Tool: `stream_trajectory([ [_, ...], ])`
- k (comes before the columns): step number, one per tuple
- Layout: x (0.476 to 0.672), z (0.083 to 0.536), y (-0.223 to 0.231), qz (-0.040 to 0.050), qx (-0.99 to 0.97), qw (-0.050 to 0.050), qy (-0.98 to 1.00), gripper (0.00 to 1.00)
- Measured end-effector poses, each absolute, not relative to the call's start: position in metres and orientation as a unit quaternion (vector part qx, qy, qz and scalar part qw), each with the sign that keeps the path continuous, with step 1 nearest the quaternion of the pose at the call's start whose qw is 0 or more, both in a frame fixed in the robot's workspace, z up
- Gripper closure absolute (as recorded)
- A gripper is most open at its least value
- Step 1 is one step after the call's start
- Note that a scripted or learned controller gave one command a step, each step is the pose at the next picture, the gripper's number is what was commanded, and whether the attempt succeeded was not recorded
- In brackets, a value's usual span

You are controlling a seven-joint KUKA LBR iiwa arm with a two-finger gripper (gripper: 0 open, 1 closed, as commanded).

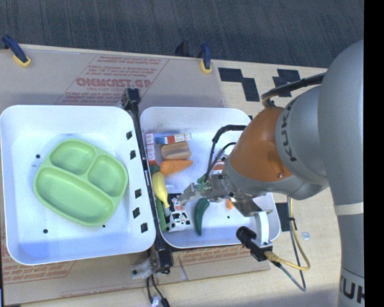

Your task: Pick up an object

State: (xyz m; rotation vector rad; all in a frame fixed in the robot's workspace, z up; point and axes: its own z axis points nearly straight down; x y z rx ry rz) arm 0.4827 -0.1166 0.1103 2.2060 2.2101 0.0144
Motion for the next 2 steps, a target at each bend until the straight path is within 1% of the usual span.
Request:
stream_trajectory([
  [1,0.484,0.121,-0.117,0.0042,0.704,0.010,0.710,1.00],
  [2,0.524,0.235,-0.145,0.0004,0.705,0.001,0.709,1.00],
])
